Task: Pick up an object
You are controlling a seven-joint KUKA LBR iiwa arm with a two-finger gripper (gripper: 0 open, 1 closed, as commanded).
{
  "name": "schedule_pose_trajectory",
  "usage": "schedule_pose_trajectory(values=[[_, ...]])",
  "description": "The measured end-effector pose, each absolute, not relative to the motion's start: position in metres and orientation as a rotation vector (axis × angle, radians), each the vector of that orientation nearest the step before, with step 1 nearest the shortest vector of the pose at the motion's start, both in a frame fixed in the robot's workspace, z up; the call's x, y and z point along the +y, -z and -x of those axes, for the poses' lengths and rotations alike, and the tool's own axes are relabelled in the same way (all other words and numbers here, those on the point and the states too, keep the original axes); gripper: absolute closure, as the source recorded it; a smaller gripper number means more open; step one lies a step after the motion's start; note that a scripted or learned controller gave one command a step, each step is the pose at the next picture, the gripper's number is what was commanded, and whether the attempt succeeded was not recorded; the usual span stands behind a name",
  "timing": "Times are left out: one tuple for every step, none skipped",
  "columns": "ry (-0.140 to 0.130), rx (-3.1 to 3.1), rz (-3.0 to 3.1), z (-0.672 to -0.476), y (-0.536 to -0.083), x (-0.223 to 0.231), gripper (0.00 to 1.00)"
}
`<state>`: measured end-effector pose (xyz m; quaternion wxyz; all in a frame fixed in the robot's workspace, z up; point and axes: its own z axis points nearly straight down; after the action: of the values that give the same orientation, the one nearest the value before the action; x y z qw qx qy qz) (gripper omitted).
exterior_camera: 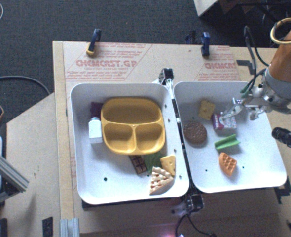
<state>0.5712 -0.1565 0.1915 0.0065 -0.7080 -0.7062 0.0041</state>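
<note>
Dark carpet lay behind the table [135, 58] and its two white bins. The end effector [233, 111] hung low in the right bin [264, 174], tips just over the maroon carton [221, 123], likely its target; spread or pressed together, I couldn't tell.

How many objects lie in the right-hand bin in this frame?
5: a yellow block at the back, a maroon carton under the gripper, a brown cookie, a green piece, an orange waffle nearest the front. The arm may hide more.
</note>
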Motion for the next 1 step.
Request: schedule_pose_trajectory(values=[[-0.001, -2.220, 2.220, -0.5744, -0.1986, -0.1565, 0.00]])
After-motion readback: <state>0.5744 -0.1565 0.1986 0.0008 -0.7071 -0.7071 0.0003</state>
